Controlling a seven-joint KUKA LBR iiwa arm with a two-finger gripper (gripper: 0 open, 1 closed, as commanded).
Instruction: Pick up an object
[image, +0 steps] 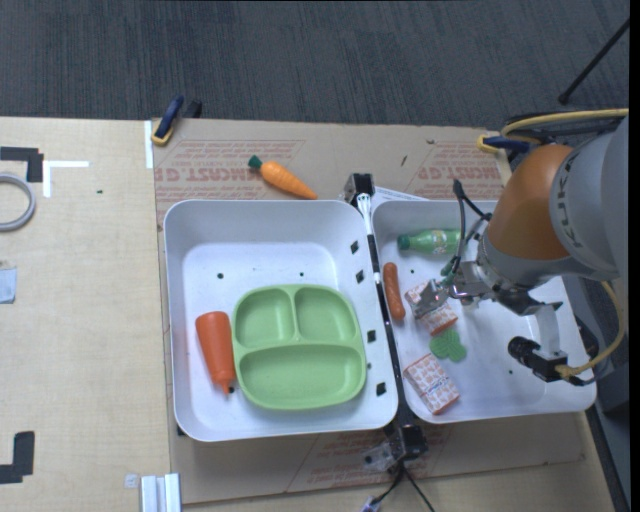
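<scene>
While hand (432, 297) grip unclear over carton (436, 316) | sausage (393, 290) beside | bottle (430, 240) behind

Glossy white plastic bins (265, 225) hold a matt green plastic plate (300, 345) on bare cardboard (90, 330).

Green divided plate (300, 346), orange carrot (284, 178), white bins (190, 300), green bottle (432, 240)

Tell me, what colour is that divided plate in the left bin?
Light green; the divided plate shows plainly in the camera view, lying in the left bin.
</scene>
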